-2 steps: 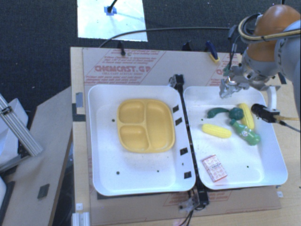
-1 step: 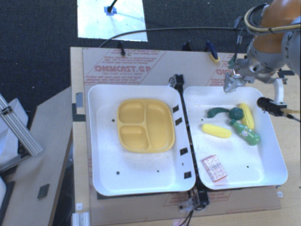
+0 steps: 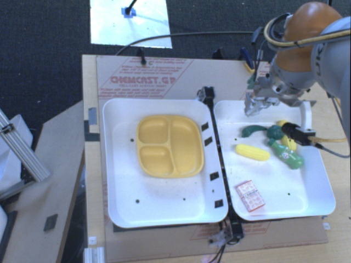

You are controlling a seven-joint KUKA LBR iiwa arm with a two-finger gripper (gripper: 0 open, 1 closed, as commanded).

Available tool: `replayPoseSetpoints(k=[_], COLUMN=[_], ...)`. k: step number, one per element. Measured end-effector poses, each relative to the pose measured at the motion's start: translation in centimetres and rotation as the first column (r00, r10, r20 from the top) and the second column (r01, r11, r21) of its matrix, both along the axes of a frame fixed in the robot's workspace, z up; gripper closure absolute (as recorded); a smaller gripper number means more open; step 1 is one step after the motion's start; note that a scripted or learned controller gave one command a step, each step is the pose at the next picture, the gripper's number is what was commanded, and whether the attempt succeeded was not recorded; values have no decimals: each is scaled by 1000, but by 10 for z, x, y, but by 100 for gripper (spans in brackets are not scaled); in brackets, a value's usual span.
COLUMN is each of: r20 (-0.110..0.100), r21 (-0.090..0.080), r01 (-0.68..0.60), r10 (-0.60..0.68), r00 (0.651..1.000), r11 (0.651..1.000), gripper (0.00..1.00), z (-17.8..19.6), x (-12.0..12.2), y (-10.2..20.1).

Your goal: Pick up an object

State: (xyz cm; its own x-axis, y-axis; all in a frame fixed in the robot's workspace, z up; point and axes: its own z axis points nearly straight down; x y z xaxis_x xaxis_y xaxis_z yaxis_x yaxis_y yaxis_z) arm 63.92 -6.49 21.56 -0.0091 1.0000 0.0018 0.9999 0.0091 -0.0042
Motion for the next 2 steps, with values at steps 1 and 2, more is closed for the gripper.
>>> replayPoseSetpoints(k=[1, 2], r20=[1, -2], r21=[0, -1], r01=[-1, 0], r10=[1, 0], r00=[1000, 1000], r11=[1000, 1000], gripper=[100, 100], z=[-2, -7], x=[-1, -24], y=[51, 98])
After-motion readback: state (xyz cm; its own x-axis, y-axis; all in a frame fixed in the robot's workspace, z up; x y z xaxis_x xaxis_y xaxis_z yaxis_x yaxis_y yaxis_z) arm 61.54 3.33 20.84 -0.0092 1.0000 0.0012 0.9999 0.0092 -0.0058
